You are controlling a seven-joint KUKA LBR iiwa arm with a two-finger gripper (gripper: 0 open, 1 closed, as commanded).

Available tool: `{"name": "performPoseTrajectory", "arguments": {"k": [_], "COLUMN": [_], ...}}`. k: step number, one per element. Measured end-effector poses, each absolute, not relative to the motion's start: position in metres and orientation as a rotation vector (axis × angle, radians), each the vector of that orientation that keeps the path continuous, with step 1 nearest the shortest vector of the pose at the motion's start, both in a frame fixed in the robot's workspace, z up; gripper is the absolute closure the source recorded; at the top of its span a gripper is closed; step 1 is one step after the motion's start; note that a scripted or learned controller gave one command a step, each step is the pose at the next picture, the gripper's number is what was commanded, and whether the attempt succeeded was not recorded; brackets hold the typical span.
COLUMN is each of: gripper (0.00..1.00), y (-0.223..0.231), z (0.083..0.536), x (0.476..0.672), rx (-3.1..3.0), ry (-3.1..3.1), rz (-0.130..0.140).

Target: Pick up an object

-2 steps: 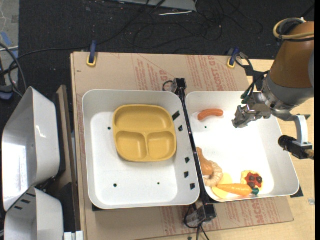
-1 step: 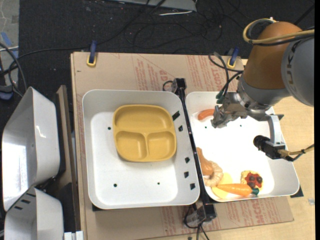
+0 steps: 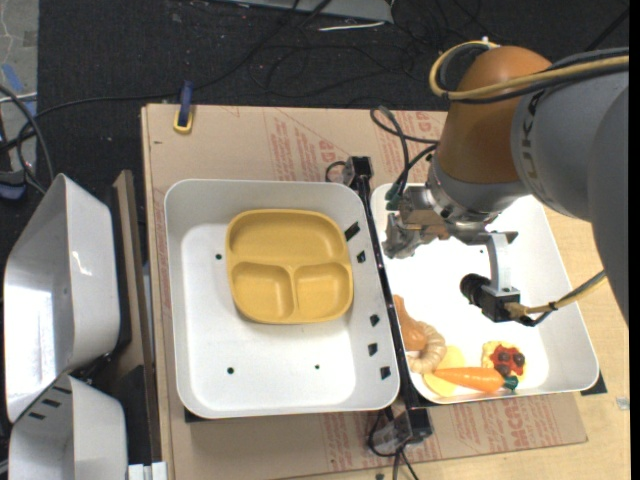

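Hanging over the upper left part of the right bin (image 3: 560, 268), the gripper (image 3: 408, 232) pointing down and toward the divider between the two bins. Showing no clear gap or closure at its tip, so not telling whether open or closed; not visibly holding anything. Hovering well apart from the toys in the bin's near corner.

Reaching in from the right, the grey arm (image 3: 580, 128) sloping across the upper right of the view, bending down at the orange band (image 3: 495, 118) just above the wrist. Trailing a tan cable over the top of the band. Carrying a white bracket with a small black unit (image 3: 485, 293) hanging below the wrist, over the bin's middle.

Lying in the near left corner of the right bin, an orange carrot (image 3: 468, 377), long axis running left to right across the view, roughly along the bin's near rim; tip end hard to tell. Sitting just beside it, a pale peach curled piece (image 3: 420, 336) running up along the divider, a flat yellow piece (image 3: 452, 357) touching the carrot's upper side, and a yellow toy with red and green spots (image 3: 504, 358) at the carrot's right end.

Resting in the left bin (image 3: 200, 368), a yellow divided plate (image 3: 290, 266), upright, toward the far side.
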State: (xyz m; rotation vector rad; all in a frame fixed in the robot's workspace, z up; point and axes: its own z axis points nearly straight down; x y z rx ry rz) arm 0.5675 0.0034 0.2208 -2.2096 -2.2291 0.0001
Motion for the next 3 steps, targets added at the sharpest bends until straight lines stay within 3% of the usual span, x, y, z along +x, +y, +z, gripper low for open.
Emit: {"name": "performPoseTrajectory", "arguments": {"k": [2, 3], "gripper": [1.0, 1.0], "y": [0.099, 0.097], "z": [0.243, 0.222], "x": [0.581, 0.577], "rx": [-2.212, -2.219], "ry": [-2.231, -2.221], "rz": [-0.006, 0.005]}}
